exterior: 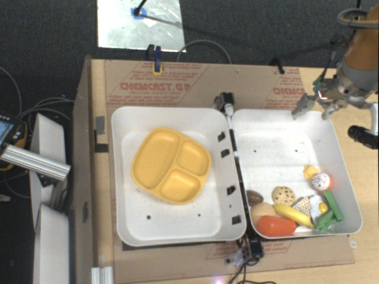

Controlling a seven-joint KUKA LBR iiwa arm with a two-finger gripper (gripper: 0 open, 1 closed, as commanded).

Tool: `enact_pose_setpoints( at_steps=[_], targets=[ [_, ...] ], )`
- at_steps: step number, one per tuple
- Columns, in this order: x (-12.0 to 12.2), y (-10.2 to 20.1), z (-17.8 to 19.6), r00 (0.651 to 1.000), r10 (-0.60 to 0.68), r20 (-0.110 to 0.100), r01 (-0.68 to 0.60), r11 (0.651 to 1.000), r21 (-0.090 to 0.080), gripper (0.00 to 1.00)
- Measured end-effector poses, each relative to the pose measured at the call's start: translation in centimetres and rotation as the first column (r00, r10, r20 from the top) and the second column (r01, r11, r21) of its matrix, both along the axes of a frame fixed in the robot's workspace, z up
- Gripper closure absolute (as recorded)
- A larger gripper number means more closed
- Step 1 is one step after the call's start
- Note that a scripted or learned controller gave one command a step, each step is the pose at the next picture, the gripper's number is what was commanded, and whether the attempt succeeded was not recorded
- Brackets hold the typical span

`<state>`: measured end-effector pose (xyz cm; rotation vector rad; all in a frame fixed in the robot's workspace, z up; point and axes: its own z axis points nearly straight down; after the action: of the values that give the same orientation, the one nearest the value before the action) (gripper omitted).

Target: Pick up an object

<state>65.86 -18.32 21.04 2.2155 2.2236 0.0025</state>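
We see the gripper (314, 105) above the right bin's (278, 152) far corner, fingers spread wide, holding nothing. The toy food (296, 209) is crowded in the near corner; we judge a descent there risks pinching several items or slipping off one.

A single fixed camera looks down at a slant from above the bench (195, 78), far enough back to take in both white bins. The left bin (127, 176) sits near the frame's centre, the right bin (269, 138) just beside it. Dark floor runs beyond the bench's far edge, and the arm (358, 55) enters from the right.
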Motion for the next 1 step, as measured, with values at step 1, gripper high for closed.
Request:
enact_pose_setpoints(
  at_steps=[1],
  targets=[
    [-3.77,6.03,-7.86,1.0,0.005,-0.01,-0.005,1.0,0.005,0.0]
  ],
)
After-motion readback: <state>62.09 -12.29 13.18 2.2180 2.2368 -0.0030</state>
